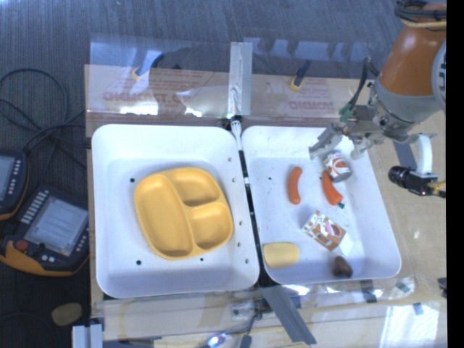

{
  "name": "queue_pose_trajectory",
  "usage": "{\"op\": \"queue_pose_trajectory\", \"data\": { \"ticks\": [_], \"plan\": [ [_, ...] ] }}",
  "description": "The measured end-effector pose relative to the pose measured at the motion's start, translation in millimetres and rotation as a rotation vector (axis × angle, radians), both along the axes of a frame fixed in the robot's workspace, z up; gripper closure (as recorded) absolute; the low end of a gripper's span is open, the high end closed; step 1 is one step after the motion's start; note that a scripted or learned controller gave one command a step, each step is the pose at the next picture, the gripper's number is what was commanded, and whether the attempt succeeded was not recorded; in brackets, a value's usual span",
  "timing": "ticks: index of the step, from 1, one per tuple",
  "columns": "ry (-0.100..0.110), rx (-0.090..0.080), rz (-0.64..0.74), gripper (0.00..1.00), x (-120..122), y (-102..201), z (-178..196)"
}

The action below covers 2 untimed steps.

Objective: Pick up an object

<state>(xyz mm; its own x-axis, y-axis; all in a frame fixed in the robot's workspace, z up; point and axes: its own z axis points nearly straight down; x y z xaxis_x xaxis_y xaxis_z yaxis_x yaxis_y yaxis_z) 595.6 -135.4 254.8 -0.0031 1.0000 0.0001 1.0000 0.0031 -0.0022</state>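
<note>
The gripper (339,145) is positioned over the upper right part of the right bin (384,223), at the end of the grey arm with its orange band (409,60) reaching in from the right. Directly below the gripper, a small round red-and-white object (338,168) is seen, apparently touching or just under the end effector. Whether the gripper is spread, closed, or clamped on that object cannot be told from this view, because the hardware covers the contact area. No grasp can therefore be confirmed.

The remaining candidates are distributed across the right bin. An orange sausage-shaped piece (293,185) lies left of centre. A second orange piece (332,190) lies just below the round object, near it but apparently apart. A red-and-white printed packet (324,230) lies tilted lower down. A pale yellow lump (280,254) rests by the lower left corner, and a small dark brown item (341,267) rests near the lower rim.

The left bin (109,194) holds a yellow divided tray (183,212), well apart from the gripper.

Progress is judged as follows. The approach to a target appears to be completed or nearly so, with the round object as the likely selection. Closure on the object, if not already made, and the lift clear of the bin floor are judged to be outstanding. All objects are seen resting in the bins; none is seen raised.
</note>
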Motion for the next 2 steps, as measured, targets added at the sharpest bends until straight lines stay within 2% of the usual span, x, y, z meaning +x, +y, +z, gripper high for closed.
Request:
{"op": "queue_pose_trajectory", "data": {
  "ticks": [1,2],
  "plan": [
    [-0.002,0.0,-0.026,0.0,-24.3,-32.9,-157.7],
    [-0.013,-0.005,-0.049,0.0,9.6,9.2,-165.2]
  ]
}}
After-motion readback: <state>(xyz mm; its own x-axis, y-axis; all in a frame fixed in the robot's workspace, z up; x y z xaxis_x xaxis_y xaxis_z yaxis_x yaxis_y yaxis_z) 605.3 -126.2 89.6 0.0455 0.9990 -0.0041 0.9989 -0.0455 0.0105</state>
